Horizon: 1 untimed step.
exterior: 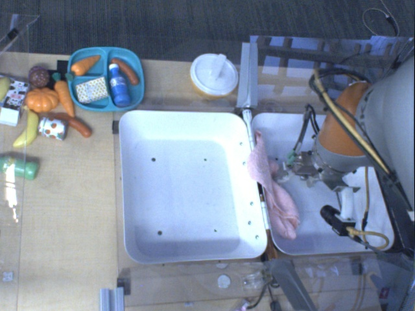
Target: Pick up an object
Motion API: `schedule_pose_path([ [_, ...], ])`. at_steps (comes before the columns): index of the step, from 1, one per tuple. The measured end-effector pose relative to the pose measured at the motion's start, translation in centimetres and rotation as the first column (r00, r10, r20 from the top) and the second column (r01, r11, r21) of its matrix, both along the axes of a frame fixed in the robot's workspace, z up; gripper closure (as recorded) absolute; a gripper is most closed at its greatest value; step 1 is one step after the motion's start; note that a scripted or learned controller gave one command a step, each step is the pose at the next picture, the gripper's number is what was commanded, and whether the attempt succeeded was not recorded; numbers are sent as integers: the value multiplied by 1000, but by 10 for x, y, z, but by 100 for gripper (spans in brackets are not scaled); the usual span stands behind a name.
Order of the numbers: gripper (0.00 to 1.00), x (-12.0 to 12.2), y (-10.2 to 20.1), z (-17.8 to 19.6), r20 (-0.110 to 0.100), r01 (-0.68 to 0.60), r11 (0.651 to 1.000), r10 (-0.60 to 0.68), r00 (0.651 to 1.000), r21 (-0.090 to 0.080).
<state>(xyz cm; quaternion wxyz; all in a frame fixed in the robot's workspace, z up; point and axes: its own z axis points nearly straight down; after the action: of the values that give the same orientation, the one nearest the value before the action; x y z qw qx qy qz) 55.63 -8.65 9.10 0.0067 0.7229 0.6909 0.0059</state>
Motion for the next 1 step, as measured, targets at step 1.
schedule_pose_path([
  [1, 0, 71, -13, 14, -13, -130, 992, 130, 991, 0],
])
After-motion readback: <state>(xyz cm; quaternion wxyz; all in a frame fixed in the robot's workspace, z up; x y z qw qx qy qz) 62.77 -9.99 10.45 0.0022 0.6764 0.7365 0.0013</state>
